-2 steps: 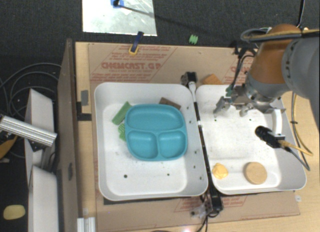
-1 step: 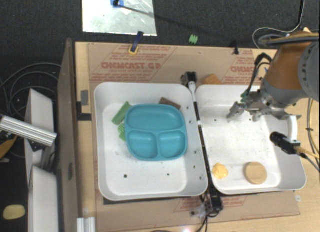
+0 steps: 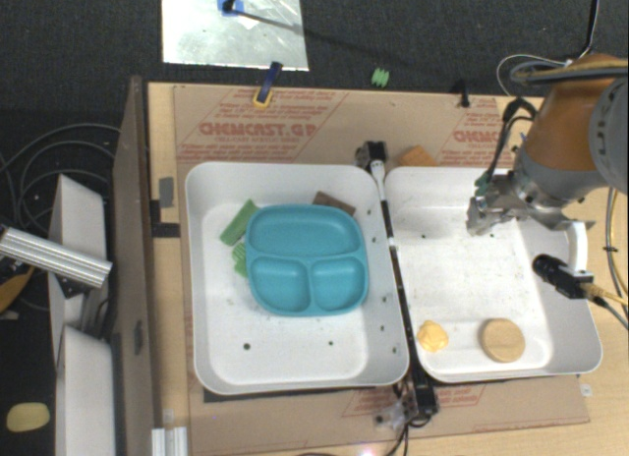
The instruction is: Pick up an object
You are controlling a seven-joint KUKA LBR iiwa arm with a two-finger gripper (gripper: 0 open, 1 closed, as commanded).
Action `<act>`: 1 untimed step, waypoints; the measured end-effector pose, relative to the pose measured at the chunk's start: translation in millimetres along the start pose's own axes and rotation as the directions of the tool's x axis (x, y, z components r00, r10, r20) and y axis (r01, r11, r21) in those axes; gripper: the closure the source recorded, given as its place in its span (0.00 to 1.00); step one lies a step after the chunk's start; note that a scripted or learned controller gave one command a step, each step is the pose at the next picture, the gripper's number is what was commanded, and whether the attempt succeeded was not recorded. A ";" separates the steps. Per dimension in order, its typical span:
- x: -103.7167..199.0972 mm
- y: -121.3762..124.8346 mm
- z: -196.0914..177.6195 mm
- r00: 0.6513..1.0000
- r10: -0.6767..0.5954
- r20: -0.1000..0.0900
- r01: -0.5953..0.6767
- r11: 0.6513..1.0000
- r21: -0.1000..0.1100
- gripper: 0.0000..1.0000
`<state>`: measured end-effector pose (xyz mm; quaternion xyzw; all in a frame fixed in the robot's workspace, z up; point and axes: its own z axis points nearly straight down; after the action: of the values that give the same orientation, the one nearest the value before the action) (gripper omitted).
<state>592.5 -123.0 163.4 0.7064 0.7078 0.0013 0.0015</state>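
My gripper [image 3: 482,218] hangs over the upper part of the right bin [image 3: 462,346], pointing down toward its floor, with nothing seen between its fingers. Near that bin's front edge lie a small yellow lump [image 3: 431,335] and a round tan disc [image 3: 503,339], both well below the gripper. In the left bin [image 3: 285,356] rests a blue divided plate [image 3: 306,258]. Green pieces [image 3: 237,228] poke out from under its left side, and a brown piece [image 3: 334,202] shows at its upper right.
The divider between the two bins [image 3: 390,248] runs just left of the gripper. An orange block [image 3: 417,156] lies on the bench behind the right bin. Cables and a metal bar [image 3: 54,256] sit left of the bench.
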 end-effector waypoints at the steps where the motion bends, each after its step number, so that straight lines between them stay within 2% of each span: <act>1: 0.1 -0.1 0.3 1.000 0.000 0.000 0.000 1.000 0.000 0.00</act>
<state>592.4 -122.9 163.1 0.7062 0.7080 0.0012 0.0013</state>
